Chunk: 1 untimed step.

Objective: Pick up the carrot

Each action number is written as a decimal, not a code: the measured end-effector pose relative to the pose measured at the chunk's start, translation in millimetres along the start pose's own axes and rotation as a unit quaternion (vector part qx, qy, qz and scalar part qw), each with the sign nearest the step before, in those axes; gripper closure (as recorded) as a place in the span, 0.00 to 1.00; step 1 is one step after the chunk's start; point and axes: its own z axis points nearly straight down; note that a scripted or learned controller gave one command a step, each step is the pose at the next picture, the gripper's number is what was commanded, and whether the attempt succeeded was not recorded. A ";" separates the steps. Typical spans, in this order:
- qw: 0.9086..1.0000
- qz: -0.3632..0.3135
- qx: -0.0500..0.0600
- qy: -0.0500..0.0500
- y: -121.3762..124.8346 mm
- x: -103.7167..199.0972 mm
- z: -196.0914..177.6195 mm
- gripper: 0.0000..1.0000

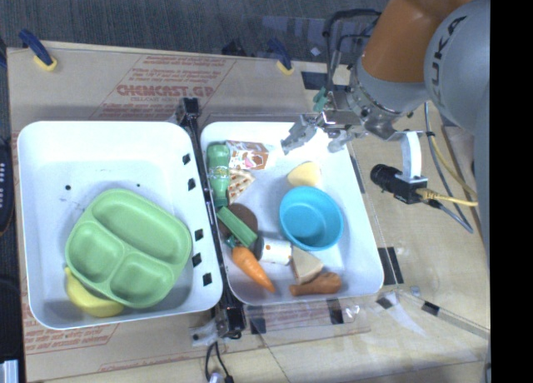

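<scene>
Camera view has the carrot [251, 266] lying at the near-left corner of the right bin [360, 206], squeezed between a dark brown chunk [241, 221] and a bread-looking wedge [306, 265]. The gripper [318, 136] hangs over the bin's far edge, well apart from it, fingers spread and holding nothing. So basically nothing's done: it needs to cross the bin past the blue bowl [311, 217], drop down, grab and lift.

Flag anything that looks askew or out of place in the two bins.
The green tray in the left bin sits tilted, propped on a yellow thing beneath its near corner. Nothing looks spilled or broken.
</scene>
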 end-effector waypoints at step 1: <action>0.991 -0.131 0.000 0.000 -92.6 16.9 -0.3 0.00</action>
